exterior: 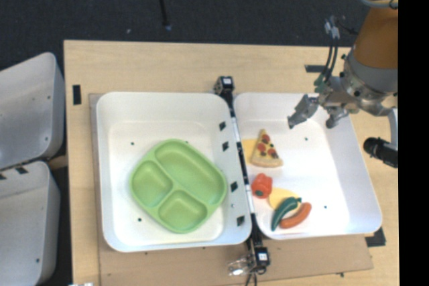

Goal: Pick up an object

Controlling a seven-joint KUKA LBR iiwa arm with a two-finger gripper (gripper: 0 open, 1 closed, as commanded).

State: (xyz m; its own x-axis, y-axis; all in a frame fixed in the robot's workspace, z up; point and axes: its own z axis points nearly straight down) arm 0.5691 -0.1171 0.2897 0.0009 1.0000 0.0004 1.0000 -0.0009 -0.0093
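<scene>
Pizza slice (266, 150) lies flat in the right bin (338, 211), the likeliest pick since the other toys crowd together. Taking the slice as landmark: a red pepper-like toy (261, 184) sits just below it, further down a yellow piece (281, 197), a green chili (284, 211) and a sausage (297, 216) touch or overlap. Pincer (315, 114) hangs up and to the right of the slice, apart from it, fingers spread, holding nothing. Left of the slice, past the divider, the left bin (110, 130) holds a green sectioned tray (177, 185); both bins rest on the desk (167, 67). Risks, as a guess: the thin flat slice gives the fingers little to bite and may slide; a descent aimed lower could clip two touching toys; drifting left risks hitting the bin wall.
</scene>
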